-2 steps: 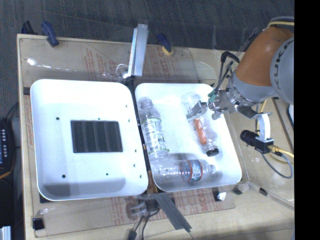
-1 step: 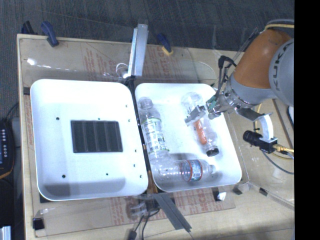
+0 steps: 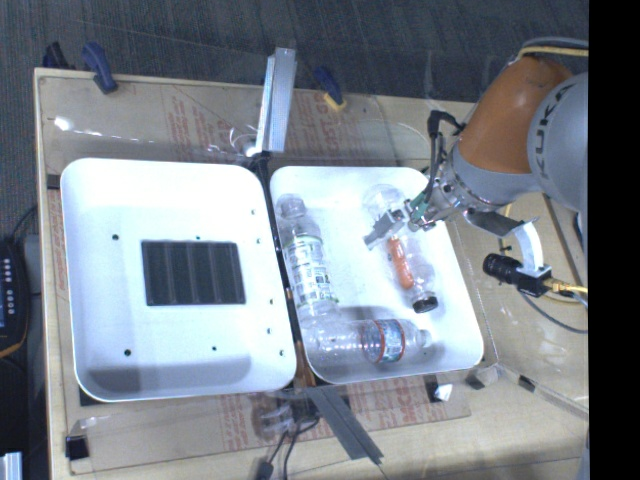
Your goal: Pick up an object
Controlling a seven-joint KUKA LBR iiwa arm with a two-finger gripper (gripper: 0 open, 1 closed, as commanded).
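Camera view, looking down at a slant, shows a table (image 3: 520,368) carrying two shallow white bins side by side. The left bin (image 3: 100,218) has a dark ribbed rectangular panel (image 3: 193,273) set in its floor. The right bin (image 3: 455,328) holds three clear plastic bottles.

One bottle with a white label (image 3: 305,258) lies lengthwise along the right bin's left wall, its cap toward the far edge. A second, with a blue and red label (image 3: 375,340), lies across the near end of that bin, its cap pointing right, its base close to the lower end of the first bottle. The third, a small bottle with an orange label (image 3: 408,268), lies in the right half of the bin, running from a rounded clear end at the far side down to a dark cap at the near side.

The grey arm with its orange band (image 3: 515,108) reaches in from the right, and the jaws (image 3: 395,225) hang low over the upper part of the small bottle with the orange label. The grey fingers (image 3: 381,233) sit just above the orange label, overlapping the bottle's clear rounded part. Whether the jaws are spread or closed, and whether they touch the bottle, cannot be told from this angle. The other two bottles lie well apart from the jaws.
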